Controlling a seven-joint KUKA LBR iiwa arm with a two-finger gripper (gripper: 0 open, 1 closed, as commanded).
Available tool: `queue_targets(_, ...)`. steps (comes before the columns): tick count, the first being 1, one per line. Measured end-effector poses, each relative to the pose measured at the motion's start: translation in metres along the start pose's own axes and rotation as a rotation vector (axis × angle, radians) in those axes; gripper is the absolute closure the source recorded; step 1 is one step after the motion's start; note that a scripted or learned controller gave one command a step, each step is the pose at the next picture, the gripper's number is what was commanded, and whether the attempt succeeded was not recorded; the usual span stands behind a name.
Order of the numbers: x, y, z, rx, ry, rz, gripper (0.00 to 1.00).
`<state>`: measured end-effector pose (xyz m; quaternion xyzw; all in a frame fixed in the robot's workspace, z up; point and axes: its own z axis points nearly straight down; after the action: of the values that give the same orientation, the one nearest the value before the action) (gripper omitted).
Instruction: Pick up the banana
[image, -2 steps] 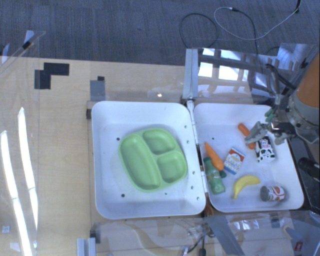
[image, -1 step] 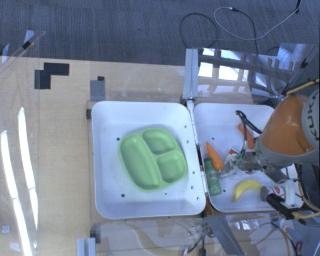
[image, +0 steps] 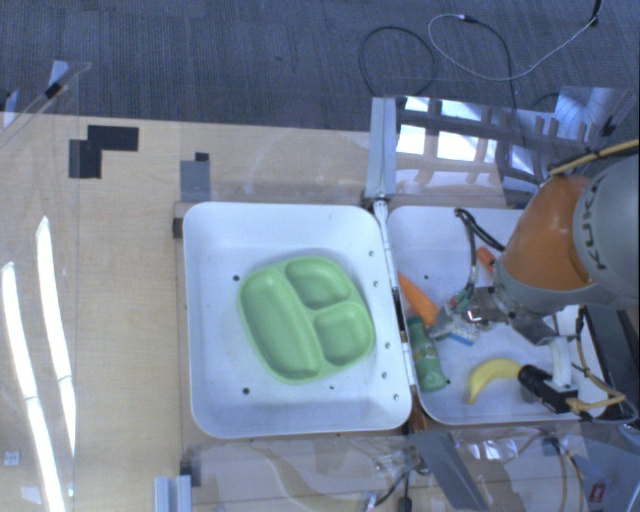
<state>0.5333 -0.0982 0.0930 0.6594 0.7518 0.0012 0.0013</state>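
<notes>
The yellow banana (image: 490, 378) lies in the right bin (image: 440, 240), near its front wall and curved toward the front. My gripper (image: 455, 320) hangs over the middle of that bin, a little behind and to the left of the banana and apart from it. Nothing is visibly held in it. The grey arm with its orange band (image: 545, 245) covers the right side of the bin.
An orange carrot (image: 418, 298) and a green bottle-like thing (image: 428, 358) lie along the right bin's left wall. A small blue-and-white item (image: 462, 337) lies under the gripper. In the left bin (image: 210, 300) rests a green divided plate (image: 305, 318).
</notes>
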Motion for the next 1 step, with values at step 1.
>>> queue_targets(1, -0.0335, -0.0467, 0.0034, -0.011, -0.004, -0.055, 0.0)
